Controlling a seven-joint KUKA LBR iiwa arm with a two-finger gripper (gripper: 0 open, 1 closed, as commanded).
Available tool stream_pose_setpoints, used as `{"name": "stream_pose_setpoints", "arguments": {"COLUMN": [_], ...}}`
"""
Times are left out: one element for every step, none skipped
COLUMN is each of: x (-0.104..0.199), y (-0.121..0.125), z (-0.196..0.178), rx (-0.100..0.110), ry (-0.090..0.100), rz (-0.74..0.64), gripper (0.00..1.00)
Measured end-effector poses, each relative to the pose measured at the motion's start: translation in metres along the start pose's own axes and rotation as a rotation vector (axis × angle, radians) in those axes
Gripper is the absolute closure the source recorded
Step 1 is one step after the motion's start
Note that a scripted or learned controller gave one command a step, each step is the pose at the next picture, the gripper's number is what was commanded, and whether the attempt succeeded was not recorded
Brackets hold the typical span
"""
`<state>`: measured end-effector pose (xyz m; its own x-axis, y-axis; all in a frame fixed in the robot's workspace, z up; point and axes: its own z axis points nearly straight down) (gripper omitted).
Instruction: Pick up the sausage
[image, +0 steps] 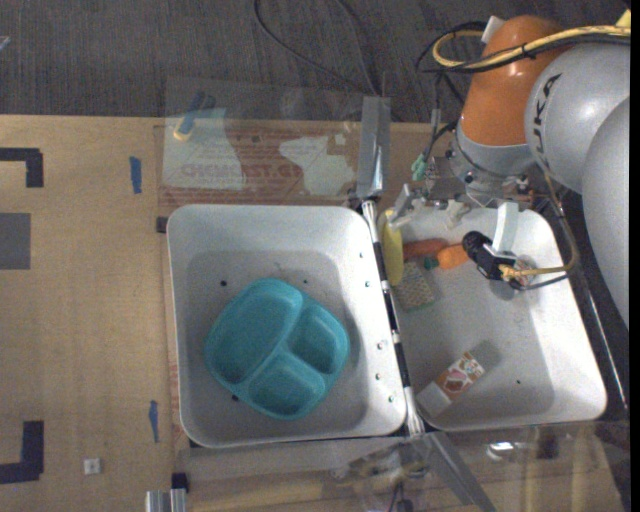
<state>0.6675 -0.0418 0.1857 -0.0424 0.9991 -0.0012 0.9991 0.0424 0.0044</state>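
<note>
Presently we list, in the right bin (560, 330), the sausage (447, 252). We take it to be the orange-red elongated piece lying near the far left corner, though a greenish end leaves us unsure of that reading. Just beside it we note a yellow piece (392, 256) against the dividing wall, a mottled greenish piece (416, 290) a little nearer the camera, and a small printed packet (462, 374) well apart toward the near edge. The left bin (190, 300) holds a teal divided plate (278, 346). The gripper (468, 222) hangs over the far part of the right bin, close above the sausage. Whether the claw is wide or narrow we cannot tell, and we see nothing held in it. Risks, as we judge them: the target sits crowded between the yellow piece and the bin wall, so a descent slightly off could close on a neighbour instead. It could also push the sausage into the corner, or let its rounded body roll out of a partial grasp. Hard to make out: a dark part (484, 256) with a yellow cable lies beside the sausage, and we cannot say whether it belongs to the tool or the bin. The wrist covers the bin's far rim.
</note>
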Motion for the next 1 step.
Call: {"name": "stream_pose_setpoints", "arguments": {"x": [-0.0693], "y": [-0.0039], "z": [0.0761], "rx": [0.002], "ry": [0.0], "rz": [-0.119], "gripper": [0.0]}}
